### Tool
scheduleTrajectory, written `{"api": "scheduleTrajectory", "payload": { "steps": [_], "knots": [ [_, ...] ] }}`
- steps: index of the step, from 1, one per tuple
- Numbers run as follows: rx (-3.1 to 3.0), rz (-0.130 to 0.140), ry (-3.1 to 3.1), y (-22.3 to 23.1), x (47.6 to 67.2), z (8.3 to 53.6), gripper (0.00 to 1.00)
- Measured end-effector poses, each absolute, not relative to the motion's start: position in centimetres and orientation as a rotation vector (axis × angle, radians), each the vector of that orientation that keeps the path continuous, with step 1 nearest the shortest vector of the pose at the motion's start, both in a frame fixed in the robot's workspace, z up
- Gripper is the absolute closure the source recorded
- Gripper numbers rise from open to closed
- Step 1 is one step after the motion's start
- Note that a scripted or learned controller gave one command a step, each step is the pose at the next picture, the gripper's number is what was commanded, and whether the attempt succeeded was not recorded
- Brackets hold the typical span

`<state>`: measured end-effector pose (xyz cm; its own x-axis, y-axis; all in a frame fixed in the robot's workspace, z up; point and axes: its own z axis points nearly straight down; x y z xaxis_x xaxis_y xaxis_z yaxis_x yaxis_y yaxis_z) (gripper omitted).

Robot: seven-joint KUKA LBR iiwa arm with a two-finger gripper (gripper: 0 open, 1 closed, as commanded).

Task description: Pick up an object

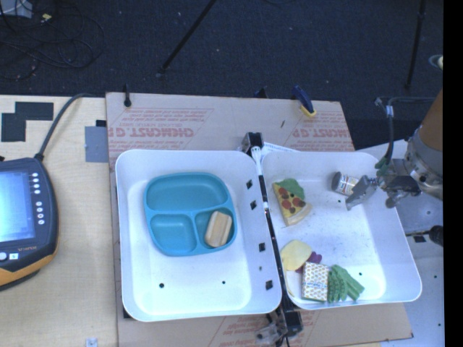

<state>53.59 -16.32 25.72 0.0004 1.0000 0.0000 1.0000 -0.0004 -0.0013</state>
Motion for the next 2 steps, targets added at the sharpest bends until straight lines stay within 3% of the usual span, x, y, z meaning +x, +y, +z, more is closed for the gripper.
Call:
{"api": "scheduleTrajectory", "payload": {
  "steps": [1, 2],
  "knots": [
    [-2.226, -0.011, -2.233, -19.1, 62.0, 16.8, 0.00],
    [-2.223, 0.002, -2.219, -13.0, 62.9, 11.6, 0.00]
  ]
}}
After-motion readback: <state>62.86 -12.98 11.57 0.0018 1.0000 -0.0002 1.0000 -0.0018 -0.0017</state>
